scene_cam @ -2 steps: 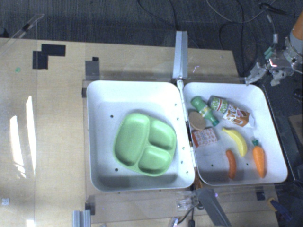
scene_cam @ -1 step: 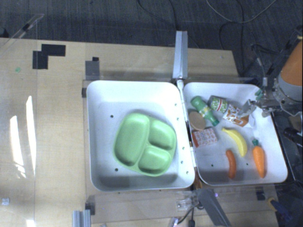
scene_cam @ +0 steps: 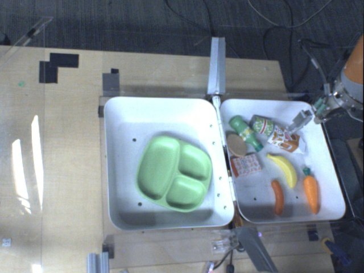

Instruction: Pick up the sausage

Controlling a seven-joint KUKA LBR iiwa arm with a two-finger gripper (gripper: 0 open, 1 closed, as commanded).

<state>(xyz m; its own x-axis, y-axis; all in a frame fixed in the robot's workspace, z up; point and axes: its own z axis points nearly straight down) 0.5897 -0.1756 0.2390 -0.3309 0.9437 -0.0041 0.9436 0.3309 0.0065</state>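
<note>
The sausage is a short reddish-orange link lying lengthwise near the front of the right bin, between the banana and the carrot. My gripper hangs over the bin's back right part, just right of a colourful snack packet. It is well behind the sausage and apart from it. The grey arm with its orange band comes in from the upper right.
A green bottle, a brown round piece and a red-and-white wrapped item lie along the right bin's left side. The left bin holds a green divided plate. A metal divider post stands between the bins.
</note>
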